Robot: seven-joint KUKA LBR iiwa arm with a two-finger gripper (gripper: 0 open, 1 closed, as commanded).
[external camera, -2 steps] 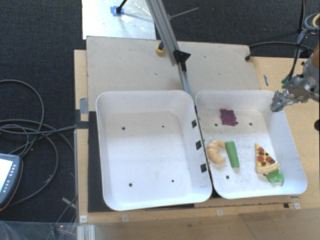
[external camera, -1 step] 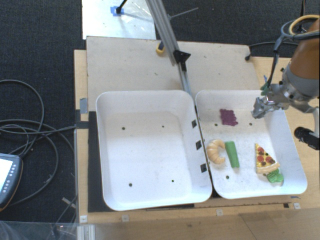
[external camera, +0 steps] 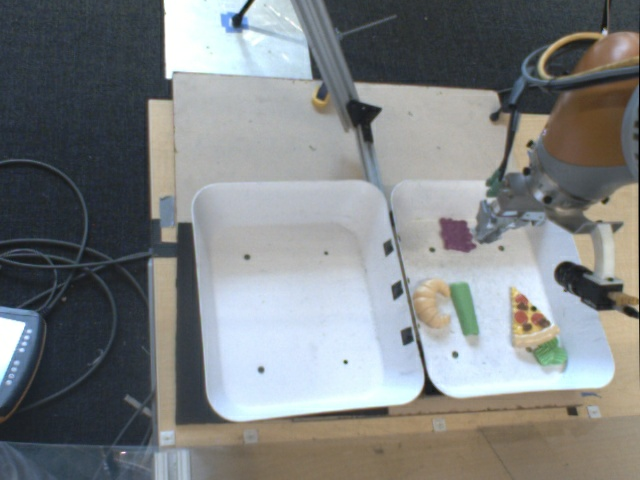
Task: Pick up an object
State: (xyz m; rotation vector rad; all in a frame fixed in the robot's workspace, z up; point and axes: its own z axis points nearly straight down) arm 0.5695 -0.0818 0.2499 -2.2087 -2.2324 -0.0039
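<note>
Dark carpet surrounds a wooden desk [external camera: 260,128] carrying two white bins side by side.

From the left: a tablet [external camera: 15,353] and loose cables [external camera: 70,258] lie on the carpet at nine o'clock; the left bin [external camera: 215,268] comes next. Within the right bin [external camera: 590,353], a croissant [external camera: 433,303] touches a green stick [external camera: 463,308] near six o'clock, a purple cluster [external camera: 456,234] sits toward eleven o'clock, and a pizza slice [external camera: 527,317] with a green piece [external camera: 550,353] at its lower end lies at four o'clock. Just right of the purple cluster hangs the gripper [external camera: 487,228]; whether it is apart or together cannot be made out.
</note>
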